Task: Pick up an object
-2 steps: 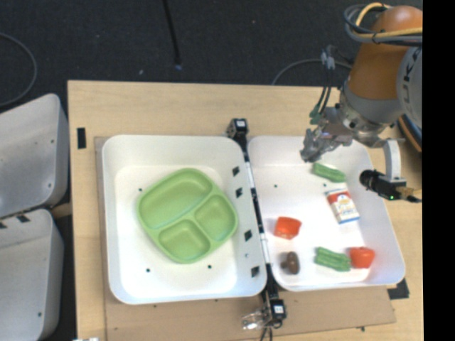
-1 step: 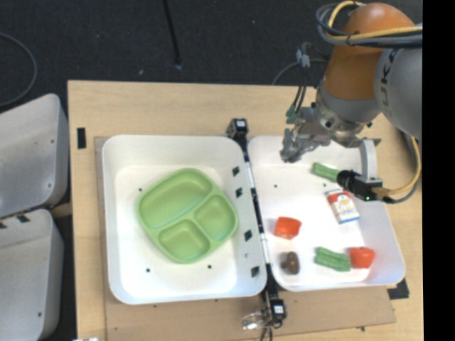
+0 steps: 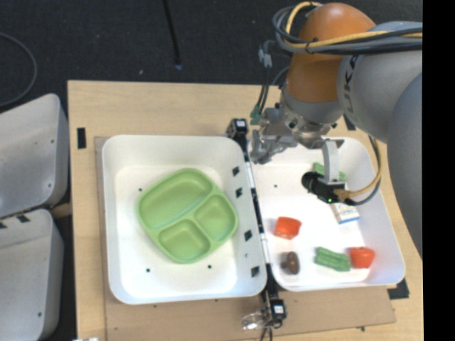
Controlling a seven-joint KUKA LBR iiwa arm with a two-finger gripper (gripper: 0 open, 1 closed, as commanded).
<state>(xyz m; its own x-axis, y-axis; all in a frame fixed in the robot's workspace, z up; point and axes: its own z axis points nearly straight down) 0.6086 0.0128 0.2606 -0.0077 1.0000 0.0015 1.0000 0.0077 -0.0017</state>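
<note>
1. The end effector sits low at the 11 o'clock corner of the right bin, close against the divider shared with the left bin. Nothing is seen in its grasp. How far open it is cannot be told, because the wrist hides it from above.
2. The candidate objects all lie loose on the right bin's floor, toward its near edge:
   - orange-red piece at 8 o'clock
   - brown lump at 7 o'clock
   - green piece at 6 o'clock
   - red piece at 5 o'clock, just beside the green piece; contact between them cannot be confirmed
   - small white-and-blue item near the centre, slightly toward 3 o'clock
3. All five are well apart from the end effector. Judgement: the corner position serves no grasp, so the pick has not been achieved and a fresh approach is required.
4. The orange-red piece is nearest and has free space on every side, which suits a top-down approach. The green and red pair leave little room between them.
5. A green divided plate lies flat in the middle of the left bin. Being wide and shallow, it would likely be hard to grasp.
6. Both bins rest side by side on the wooden surface.
</note>
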